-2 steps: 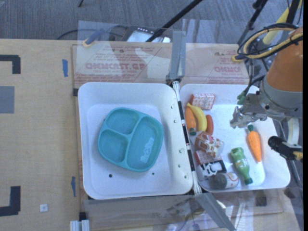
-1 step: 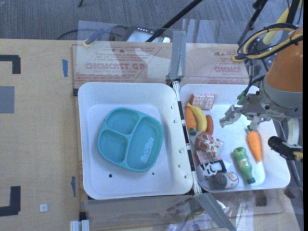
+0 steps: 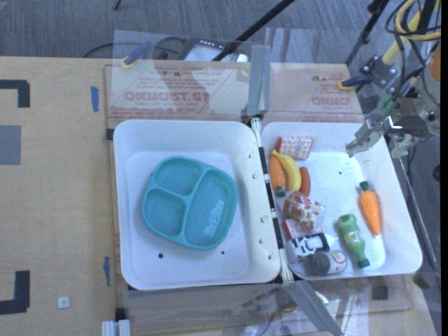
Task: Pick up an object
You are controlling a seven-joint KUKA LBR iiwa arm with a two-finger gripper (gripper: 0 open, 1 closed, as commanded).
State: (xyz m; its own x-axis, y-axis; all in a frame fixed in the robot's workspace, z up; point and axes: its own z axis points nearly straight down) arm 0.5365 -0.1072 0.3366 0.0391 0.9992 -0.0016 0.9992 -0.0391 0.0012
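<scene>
A teal divided plate (image 3: 190,202) lies in the left bin (image 3: 133,145).

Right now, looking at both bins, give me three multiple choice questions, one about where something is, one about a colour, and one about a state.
1. The carrot lies
A. in the left bin
B. in the right bin
C. on the bench

2. The divided plate is
A. teal
B. red
C. yellow

3. The gripper is
A. clamped on the banana
B. pressed onto the plate
C. at the right bin's upper edge, apart from the items

Answers: B, the carrot rests near that bin's right wall; A, the plate is teal; C, nothing sits between its fingers.
</scene>
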